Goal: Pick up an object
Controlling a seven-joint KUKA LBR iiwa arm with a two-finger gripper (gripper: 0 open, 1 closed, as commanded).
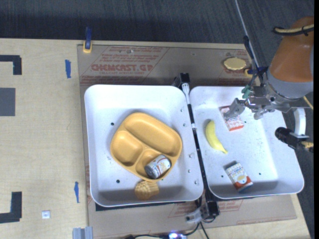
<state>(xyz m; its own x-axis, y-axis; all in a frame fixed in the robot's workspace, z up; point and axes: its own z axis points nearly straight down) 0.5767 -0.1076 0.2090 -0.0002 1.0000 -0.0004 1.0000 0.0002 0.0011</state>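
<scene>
We see the pincer (238,108) above a small packet (234,123) near a banana (215,136); we cannot tell its grip.

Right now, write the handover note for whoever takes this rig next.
Tool: low over the right white bin, at the small red-and-white carton near its back; grip unconfirmed.
Same bin: yellow banana toward the left, orange-and-white juice box at the front.
Left white bin: yellow compartment tray with a silver can in it, tan round item in front.
Done: nothing visibly lifted.
Left: secure and lift one object.
</scene>
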